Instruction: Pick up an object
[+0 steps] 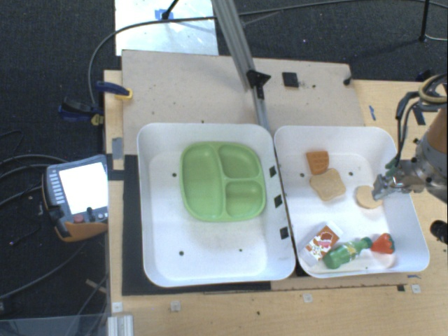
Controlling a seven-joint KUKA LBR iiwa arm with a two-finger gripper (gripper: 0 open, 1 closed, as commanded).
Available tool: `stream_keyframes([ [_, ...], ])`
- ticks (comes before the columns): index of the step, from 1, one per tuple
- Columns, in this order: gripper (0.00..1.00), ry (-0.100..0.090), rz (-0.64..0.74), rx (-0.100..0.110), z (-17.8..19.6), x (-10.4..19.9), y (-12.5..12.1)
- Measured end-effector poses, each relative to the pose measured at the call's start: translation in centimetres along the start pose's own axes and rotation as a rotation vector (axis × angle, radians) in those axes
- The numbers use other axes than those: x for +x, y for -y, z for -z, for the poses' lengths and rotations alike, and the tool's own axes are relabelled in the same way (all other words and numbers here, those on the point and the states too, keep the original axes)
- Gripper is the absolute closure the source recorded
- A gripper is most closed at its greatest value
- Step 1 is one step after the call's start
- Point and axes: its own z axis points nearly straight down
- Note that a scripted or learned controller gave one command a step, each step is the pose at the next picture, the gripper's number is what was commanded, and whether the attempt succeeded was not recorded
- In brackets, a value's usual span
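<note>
Round cracker (365, 197) — beside gripper (387, 185)

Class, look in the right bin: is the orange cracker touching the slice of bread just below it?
Apart. The camera view shows a thin strip of white bin floor between the orange cracker and the slice of bread.

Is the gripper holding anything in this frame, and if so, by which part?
Nothing is visibly held. The gripper sits at the right bin's right wall, just beside the round cracker, with nothing seen between its fingers.
</note>
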Motion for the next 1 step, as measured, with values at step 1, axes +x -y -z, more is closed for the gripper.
stream_keyframes([
  [1,1.00,0.000,0.001,-0.001,4.66,-0.05,-0.22],
])
